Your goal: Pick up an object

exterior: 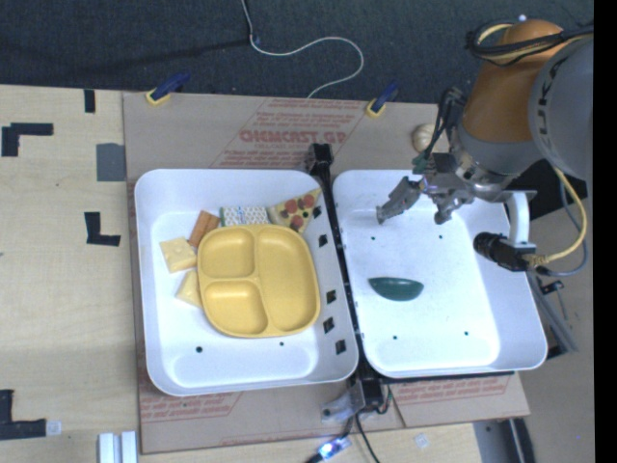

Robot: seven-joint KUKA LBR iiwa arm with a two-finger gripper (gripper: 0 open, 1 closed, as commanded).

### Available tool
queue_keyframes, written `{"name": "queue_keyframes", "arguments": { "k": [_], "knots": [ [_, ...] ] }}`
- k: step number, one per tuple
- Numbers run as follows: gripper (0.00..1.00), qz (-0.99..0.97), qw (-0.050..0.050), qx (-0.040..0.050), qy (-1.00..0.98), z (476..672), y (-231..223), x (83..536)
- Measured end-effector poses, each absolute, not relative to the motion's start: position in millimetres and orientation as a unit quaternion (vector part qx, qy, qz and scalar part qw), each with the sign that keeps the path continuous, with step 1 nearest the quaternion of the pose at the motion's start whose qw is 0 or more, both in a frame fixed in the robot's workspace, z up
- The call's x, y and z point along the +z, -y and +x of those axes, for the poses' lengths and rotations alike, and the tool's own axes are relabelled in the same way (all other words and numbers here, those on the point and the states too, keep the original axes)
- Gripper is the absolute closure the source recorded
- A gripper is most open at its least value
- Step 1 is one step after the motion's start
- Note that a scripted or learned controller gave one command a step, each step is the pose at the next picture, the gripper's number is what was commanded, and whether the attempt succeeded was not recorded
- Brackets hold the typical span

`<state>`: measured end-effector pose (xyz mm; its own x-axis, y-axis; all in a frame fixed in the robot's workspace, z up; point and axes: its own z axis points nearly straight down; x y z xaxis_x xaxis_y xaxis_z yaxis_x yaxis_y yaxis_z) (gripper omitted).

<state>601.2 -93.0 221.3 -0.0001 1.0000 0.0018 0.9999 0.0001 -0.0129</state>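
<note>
while the jaws [416,204] are hanging spread apart and gripping nothing in the upper right of the frame, the dark green object [396,288] is lying in the right bin [501,345] centre, below them; pick not started.

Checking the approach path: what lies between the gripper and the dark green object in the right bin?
Bare white bin floor separates the gripper from the dark green object, per the camera view.

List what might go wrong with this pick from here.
1. The dark green object lies low and flat on the right bin floor, so the fingers may slide over it.
2. The gripper hangs open above the bin's far part, apart from the object; a straight descent would probably miss.
</note>
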Motion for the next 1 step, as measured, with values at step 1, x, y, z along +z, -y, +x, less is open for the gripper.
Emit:
{"name": "queue_keyframes", "arguments": {
  "k": [1],
  "knots": [
    [0.0, -0.706, 0.001, 0.0003, 0.708, 603.6, 92.9, 227.1]
  ]
}}
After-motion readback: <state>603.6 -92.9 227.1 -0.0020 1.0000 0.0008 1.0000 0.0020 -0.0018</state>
